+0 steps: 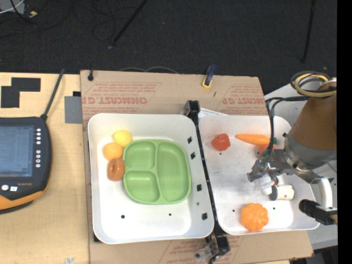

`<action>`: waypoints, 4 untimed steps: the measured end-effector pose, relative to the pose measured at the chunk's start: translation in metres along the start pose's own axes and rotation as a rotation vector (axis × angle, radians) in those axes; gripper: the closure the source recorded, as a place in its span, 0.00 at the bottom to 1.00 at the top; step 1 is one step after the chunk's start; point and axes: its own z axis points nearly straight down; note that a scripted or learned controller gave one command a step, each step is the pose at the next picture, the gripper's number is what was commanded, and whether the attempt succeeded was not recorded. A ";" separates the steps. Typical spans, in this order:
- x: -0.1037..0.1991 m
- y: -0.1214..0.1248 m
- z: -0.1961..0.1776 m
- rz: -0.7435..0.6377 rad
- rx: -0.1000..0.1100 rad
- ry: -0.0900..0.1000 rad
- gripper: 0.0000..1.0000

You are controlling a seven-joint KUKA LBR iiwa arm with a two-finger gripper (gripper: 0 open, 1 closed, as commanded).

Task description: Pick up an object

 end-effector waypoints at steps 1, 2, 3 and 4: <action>-0.001 0.001 -0.043 -0.001 -0.001 -0.001 1.00; 0.043 0.019 -0.034 -0.004 0.003 0.001 1.00; 0.056 0.018 -0.031 -0.001 0.004 0.001 1.00; 0.059 0.013 -0.050 -0.001 0.002 0.000 1.00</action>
